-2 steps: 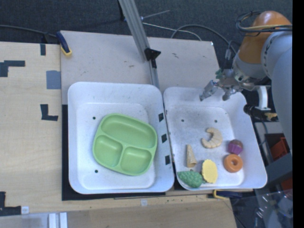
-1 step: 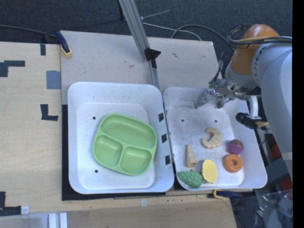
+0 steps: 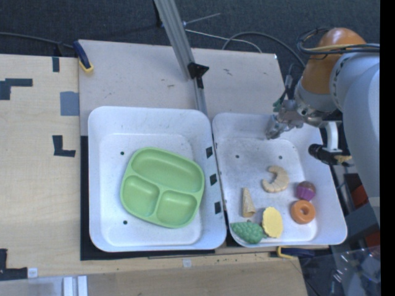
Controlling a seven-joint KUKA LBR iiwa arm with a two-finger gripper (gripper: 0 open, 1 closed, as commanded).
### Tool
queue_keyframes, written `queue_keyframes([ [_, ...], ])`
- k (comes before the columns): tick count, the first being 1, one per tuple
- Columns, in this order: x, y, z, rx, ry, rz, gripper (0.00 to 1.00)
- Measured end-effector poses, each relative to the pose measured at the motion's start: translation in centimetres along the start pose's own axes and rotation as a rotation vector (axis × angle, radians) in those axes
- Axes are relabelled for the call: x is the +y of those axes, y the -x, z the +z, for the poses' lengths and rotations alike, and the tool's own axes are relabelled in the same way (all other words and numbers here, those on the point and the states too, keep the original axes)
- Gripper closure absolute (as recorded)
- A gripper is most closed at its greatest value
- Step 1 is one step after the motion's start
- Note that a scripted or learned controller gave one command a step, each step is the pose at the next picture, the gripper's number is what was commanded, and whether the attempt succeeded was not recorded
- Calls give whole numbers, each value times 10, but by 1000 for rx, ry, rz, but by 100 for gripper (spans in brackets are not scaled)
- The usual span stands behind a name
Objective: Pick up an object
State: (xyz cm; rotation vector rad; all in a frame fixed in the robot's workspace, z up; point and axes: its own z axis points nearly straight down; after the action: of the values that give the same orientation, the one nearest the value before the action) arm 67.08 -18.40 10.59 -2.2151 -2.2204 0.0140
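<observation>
The claw (image 3: pixel 275 128) hovers at the right white plastic bin's (image 3: pixel 247 131) far edge, grip state unclear; it must descend toward the tan croissant-shaped toy (image 3: pixel 276 179).

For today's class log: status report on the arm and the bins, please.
Gripper over right bin's far end, nothing visibly held. Croissant, doughnut, other toy foods untouched. Green tray in left bin.

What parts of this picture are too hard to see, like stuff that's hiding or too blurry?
- Gripper: too small and blurred in the camera view to tell how it is set.
- Arm: cut off by the right edge.
- Green leafy toy: blurry, so its exact kind is unclear.
- Purple toy: too small to identify.
- Metal pole: its top runs past the upper edge.
</observation>
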Motion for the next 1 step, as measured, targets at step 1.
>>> queue_keyframes([
  [1,-3,4,-63,1,16,2,100],
])
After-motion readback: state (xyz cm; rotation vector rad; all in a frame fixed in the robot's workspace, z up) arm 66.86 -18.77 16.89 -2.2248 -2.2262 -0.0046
